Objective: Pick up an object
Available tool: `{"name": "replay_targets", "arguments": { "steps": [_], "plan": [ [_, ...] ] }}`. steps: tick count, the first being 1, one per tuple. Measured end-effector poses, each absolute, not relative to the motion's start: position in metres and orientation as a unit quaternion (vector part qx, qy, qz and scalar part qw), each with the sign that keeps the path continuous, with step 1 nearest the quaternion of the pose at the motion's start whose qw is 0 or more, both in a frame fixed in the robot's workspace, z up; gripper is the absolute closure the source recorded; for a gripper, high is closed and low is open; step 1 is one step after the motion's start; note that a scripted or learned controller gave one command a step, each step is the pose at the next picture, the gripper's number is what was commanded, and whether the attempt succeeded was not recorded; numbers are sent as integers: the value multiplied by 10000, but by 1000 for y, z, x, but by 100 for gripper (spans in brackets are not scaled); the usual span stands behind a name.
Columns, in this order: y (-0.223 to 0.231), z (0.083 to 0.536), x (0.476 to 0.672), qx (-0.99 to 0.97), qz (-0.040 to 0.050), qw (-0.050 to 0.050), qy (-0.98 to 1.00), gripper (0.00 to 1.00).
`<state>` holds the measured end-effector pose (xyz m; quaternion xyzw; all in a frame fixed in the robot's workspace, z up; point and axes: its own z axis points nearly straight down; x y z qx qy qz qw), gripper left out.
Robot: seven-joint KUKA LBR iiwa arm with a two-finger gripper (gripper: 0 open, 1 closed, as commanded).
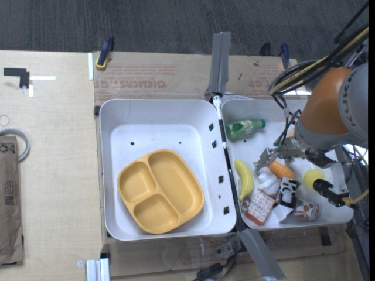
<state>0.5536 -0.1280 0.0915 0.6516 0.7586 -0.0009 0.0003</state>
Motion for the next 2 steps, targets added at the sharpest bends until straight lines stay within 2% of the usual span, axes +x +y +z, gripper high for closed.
{"name": "replay_targets", "arguments": {
  "steps": [1,2],
  "plan": [
    [-129,101,554,6516,-14,13,7586,100],
    [-105,256,577,6899,-13,6,7239,100]
  ]
}}
